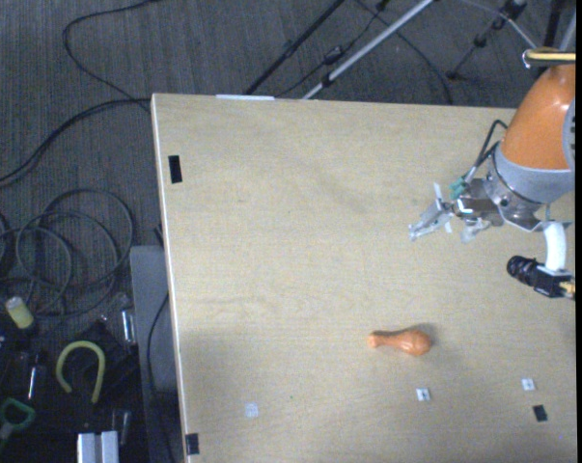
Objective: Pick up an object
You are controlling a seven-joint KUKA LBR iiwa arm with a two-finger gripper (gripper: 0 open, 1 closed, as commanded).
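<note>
I am watching the grey two-finger gripper [428,222] hovering at about three o'clock over the pale wooden bench top [291,220], its thin fingers looking spread apart with nothing between them. The small orange pear-shaped object [403,341] is lying on its side toward five o'clock, well apart from the gripper. I am judging the reach as the step in hand: I should be centring over its bulbous end, turning the fingers across the narrow width, then descending straight.
</note>
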